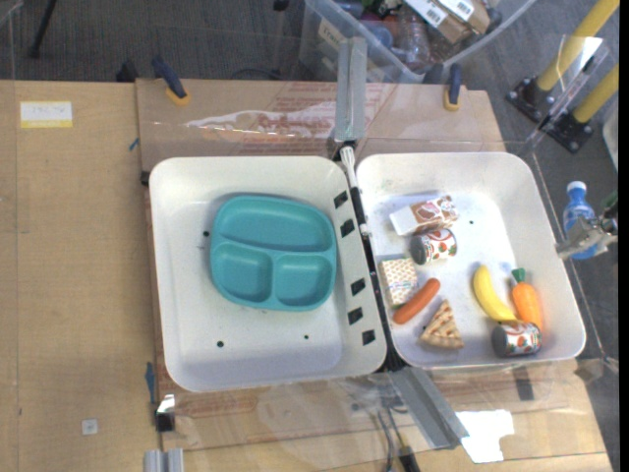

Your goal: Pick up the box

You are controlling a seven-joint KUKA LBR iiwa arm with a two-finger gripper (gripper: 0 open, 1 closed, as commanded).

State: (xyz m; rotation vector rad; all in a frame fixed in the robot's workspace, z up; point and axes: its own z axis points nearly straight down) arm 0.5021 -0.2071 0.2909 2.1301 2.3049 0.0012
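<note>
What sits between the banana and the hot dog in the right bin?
In the camera view, the pizza slice lies between the banana and hot dog, slightly nearer the camera.

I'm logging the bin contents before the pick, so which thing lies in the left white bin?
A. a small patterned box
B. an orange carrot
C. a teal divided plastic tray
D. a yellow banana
C: the teal divided plastic tray lies alone in the left white bin, while the small patterned box sits in the right white bin.

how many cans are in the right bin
2: one can lies near the bin's middle, below the box; another can lies at the front right corner, below the carrot.
</note>
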